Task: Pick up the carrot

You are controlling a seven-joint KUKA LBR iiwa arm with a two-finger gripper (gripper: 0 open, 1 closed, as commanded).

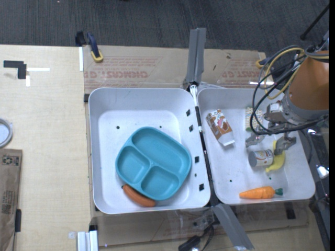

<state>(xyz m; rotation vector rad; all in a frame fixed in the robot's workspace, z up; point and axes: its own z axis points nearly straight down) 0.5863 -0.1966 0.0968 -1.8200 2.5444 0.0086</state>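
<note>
The carrot (257, 193) lies on its side near the front edge of the right bin (230, 184), orange with its green tip pointing right. My gripper (269, 141) hangs over the right half of that bin, behind the carrot and well apart from it. Its fingers (253, 139) stand open, just above a small grey can (260, 157) and a yellow banana (277, 163). Nothing is held between them.
A small printed carton (220, 128) lies in the right bin toward its back left. The left bin (102, 140) holds a blue divided plate (153, 162) with a reddish sausage (138, 196) at its front edge. Cables (269, 77) loop off the arm at the right.
</note>
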